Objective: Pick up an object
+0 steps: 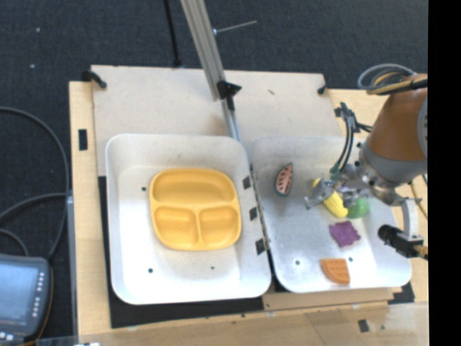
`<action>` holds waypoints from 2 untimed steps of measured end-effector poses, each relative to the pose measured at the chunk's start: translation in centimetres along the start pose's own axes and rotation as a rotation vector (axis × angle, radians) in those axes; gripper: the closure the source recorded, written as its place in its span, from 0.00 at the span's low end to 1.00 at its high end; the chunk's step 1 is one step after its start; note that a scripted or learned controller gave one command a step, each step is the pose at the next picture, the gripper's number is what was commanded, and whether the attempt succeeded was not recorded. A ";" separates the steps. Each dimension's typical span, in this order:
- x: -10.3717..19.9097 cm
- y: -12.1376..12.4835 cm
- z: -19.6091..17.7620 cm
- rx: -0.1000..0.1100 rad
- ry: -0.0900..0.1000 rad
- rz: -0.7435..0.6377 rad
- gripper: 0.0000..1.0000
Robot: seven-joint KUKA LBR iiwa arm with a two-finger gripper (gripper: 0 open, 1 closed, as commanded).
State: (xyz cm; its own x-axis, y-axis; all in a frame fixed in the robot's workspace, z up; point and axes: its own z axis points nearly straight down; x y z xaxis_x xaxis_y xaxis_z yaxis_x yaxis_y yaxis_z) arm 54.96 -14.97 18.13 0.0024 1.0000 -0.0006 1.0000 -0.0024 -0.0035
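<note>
The jaws of the gripper [325, 192] are seen low over the right bin [288, 157], but whether they stand wide or narrow cannot be told, since the metal parts are small and blurred. Just beside them, and seemingly touching, a yellow object [335, 206] lies with a green object [358, 207] at its right (contact with the gripper cannot be confirmed). A purple object [345, 233] is found a little nearer the camera, an orange wedge [336, 270] near the bin's front rim, and a watermelon-slice toy [284, 179] to the left, apart from the rest. Above the gripper, the grey and orange arm [400, 132] is carried in from the right.

In the left bin [130, 272] a yellow divided plate [194, 207] is laid flat. Both bins are borne on a pale wooden tabletop [158, 96], from whose back an aluminium post [202, 31] rises at a slant. The tabletop is surrounded by dark carpet [43, 34], where cables [29, 157] and a screen device [21, 294] are seen at the left.
</note>
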 end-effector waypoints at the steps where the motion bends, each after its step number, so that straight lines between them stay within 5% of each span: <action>1: -0.7 0.2 6.1 0.001 0.000 -0.001 0.00; 2: -0.8 0.4 4.7 -0.006 0.000 0.004 1.00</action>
State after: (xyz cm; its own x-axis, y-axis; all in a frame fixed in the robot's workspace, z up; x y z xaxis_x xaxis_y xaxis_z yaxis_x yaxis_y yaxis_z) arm 55.31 -15.73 13.48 0.0068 1.0000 -0.0007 1.0000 -0.0068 0.0026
